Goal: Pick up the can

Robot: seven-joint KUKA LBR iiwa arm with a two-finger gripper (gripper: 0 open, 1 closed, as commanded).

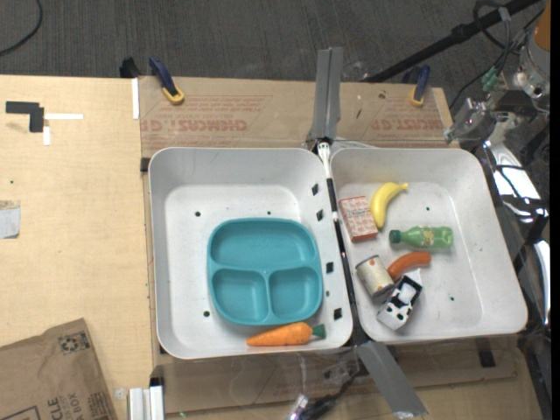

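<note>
We observed even, bright overhead lighting. The white bins (166, 234) appeared nearly overexposed, with soft short shadows beside their contents. Glare streaked the metal at the right edge; the upper frame stayed dim and slightly soft.

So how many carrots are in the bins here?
1 plain carrot, in the left bin in front of the teal plate. An orange item in the right bin is unclear.

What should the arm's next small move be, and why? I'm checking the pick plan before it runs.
Probably bring the gripper, now beyond the right bin's far right corner, down-left to above the can. The can lies on its side near that bin's left wall, crowded by the orange sausage-shaped toy and black-and-white carton, so a centred approach seems safest.
</note>
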